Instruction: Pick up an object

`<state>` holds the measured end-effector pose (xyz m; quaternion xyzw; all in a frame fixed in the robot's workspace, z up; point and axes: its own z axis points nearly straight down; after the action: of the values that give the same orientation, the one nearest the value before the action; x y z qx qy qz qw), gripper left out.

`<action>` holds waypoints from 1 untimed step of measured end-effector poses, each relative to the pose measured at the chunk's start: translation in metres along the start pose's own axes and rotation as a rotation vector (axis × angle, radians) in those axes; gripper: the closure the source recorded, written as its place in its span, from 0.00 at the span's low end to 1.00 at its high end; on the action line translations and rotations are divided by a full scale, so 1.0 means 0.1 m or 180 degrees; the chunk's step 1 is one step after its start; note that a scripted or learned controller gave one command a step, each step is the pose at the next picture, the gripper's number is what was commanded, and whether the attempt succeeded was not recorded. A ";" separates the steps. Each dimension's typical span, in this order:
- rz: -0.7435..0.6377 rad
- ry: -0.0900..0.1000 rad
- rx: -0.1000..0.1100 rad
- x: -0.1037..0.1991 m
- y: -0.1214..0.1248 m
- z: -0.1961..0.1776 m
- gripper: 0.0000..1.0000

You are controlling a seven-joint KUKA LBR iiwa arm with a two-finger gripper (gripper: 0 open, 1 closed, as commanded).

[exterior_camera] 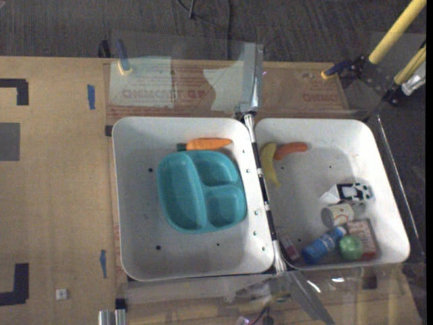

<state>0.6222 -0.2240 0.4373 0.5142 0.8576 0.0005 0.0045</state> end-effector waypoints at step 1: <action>0.0000 0.0000 0.0000 0.00 0.00 0.00 0.00</action>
<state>0.6222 -0.2240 0.4373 0.5142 0.8576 0.0005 0.0045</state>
